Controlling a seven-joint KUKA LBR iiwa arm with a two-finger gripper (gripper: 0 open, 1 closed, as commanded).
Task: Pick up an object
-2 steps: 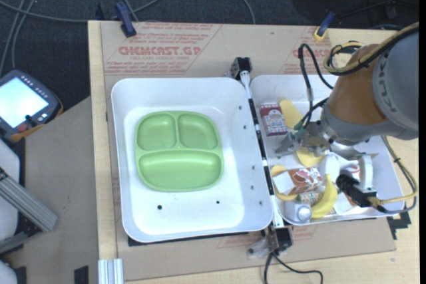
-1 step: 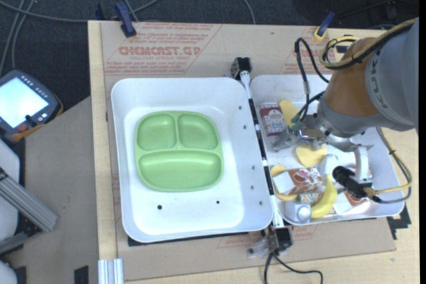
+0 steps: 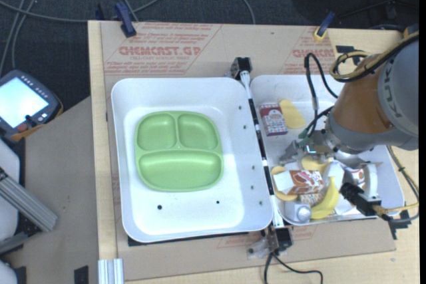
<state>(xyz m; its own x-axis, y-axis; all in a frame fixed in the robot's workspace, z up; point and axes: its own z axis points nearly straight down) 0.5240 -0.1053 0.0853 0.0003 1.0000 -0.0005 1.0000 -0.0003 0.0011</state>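
Objects to pick: we see a heap of small items in the right bin [image 3: 394, 173], among them a banana [image 3: 325, 199], a red-and-white packet [image 3: 307, 181], a small red box [image 3: 272, 119] and a pale yellow piece [image 3: 291, 114].
Arm: our grey arm [image 3: 373, 103] reaches in from the right and hangs low over the middle of that heap.
Gripper: the gripper [image 3: 318, 151] sits just above the packet and banana; we cannot tell whether it is released or clenched, and we see nothing held in it.
Step in hand: we judge this to be the descent onto the pile, with no pick made yet.
Next move calls for: settling on one item, likely the packet or banana right under the tool, and closing squarely on it rather than between neighbours.
Edges: the divider between the bins lies near the heap's left side; the near wall is close to the banana.
Open room: the left bin [image 3: 126, 143] bears a green divided plate [image 3: 178, 150] with bare white floor around it; the red box and yellow piece lie apart from the heap, with more room around them.
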